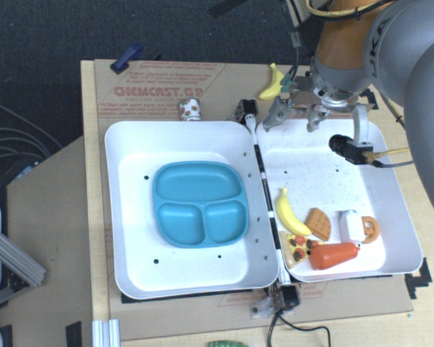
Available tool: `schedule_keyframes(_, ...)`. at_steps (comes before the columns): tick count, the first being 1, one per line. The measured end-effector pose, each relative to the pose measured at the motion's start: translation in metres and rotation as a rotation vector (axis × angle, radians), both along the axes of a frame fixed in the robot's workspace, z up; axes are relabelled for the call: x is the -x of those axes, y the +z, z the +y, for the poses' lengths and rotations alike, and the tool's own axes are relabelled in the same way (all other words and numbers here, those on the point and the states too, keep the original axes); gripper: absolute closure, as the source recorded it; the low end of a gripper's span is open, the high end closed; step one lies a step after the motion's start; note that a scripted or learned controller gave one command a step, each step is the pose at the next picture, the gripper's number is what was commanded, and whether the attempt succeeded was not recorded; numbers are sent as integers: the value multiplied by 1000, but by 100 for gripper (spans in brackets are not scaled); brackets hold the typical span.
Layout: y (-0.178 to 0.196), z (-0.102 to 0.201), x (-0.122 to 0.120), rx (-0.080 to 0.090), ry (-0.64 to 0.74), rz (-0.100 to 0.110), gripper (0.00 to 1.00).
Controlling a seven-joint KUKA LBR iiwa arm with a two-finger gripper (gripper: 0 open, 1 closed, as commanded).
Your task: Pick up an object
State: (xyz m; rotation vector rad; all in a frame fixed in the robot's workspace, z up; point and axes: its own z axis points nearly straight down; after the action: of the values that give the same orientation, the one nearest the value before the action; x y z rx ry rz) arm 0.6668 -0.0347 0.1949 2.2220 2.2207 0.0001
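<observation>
Toy food pieces lie clustered in the near part of the right-hand shallow white bin (390, 194): a curved yellow plastic banana (290, 215), a brown waffle-patterned biscuit piece (319, 223) just beside it, a small white block (350, 225) touching a brown pretzel-like ring (369, 229), an orange-red carrot-shaped piece (333, 254) lying across the front, and a flat pizza-slice piece with dark spots (296, 249) next to the bin's left wall. None of them is between the gripper's fingers.

At the far edge of that bin the grey arm with its orange band (347, 20) reaches in from the right, and the gripper (295, 118) hangs over the bin's far rim, well apart from the food cluster. Its two metal fingers (273, 114) are spread apart with nothing between them. A black fitting with a thin cable (349, 149) sits just right of it, over the bin floor.

In the left-hand white bin (123, 194) rests a blue plastic tray with three compartments (200, 202), lying flat near the middle.

On the cardboard-covered tabletop (159, 92) behind the bins are a second small yellow banana (273, 85) close to the gripper, a small white cylinder with red spots (190, 108), and a blue clip-like item (126, 58) at the board's far edge.
</observation>
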Motion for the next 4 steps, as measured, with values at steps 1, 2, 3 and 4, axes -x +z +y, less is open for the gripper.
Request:
schedule_keyframes(1,10,0,-1,0,0,-2,100)
schedule_keyframes(2,10,0,-1,0,0,-2,0)
schedule_keyframes(3,-10,-7,1,0,0,3,0)
schedule_keyframes(4,0,-7,0,0,0,0,100)
